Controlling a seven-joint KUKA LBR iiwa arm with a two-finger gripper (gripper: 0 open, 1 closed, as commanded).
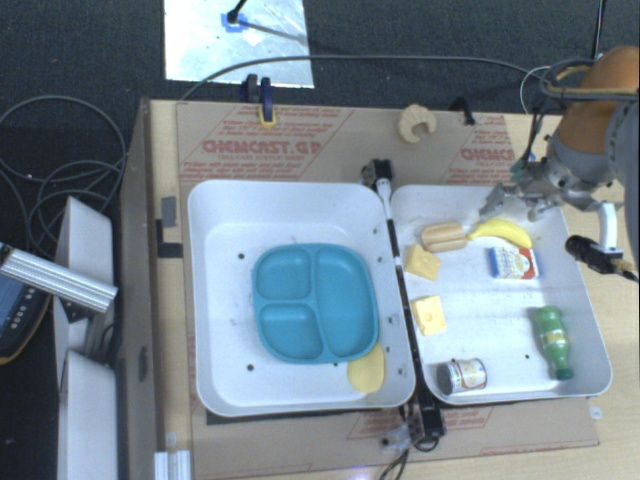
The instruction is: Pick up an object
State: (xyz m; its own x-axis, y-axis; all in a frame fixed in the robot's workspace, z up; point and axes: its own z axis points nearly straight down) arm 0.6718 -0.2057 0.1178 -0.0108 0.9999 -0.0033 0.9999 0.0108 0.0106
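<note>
Right bin (pixel 590 298) centre open btwn cheese (pixel 429 315) & bottle (pixel 552 340) (can (pixel 465 375) crowds front).

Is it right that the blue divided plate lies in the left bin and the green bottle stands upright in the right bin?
Not quite. In the camera view the blue divided plate does lie in the left bin, but the green bottle lies on its side in the right bin, not upright.

Dark carpet (pixel 60 38) all around, black cables (pixel 40 148) looping left, a shiny metal sheet (pixel 235 28) behind the cardboard-topped counter (pixel 300 138).
</note>
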